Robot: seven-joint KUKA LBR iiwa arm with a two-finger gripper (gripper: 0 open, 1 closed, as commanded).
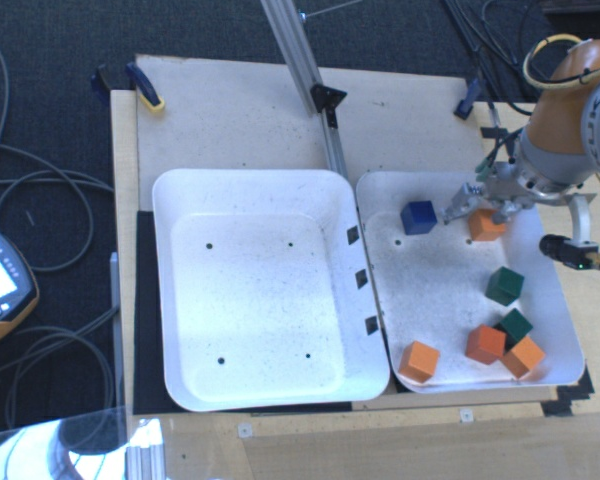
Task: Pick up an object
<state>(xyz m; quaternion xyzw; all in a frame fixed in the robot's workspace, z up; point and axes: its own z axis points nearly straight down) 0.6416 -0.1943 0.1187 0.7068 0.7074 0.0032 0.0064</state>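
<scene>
Reaching from the right, arm [560, 118] hangs over orange block [486, 227].

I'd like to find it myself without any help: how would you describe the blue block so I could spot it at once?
Look at the right-hand white bin, the one holding all the blocks. Near its far edge, left of the gripper, the blue block sits alone. It is the one blue cube there; the others are orange, red or dark green.

Right bin [570, 313]: gripper [487, 208] low over orange block [486, 227] at far edge; blue cube [418, 217] just left.
</scene>
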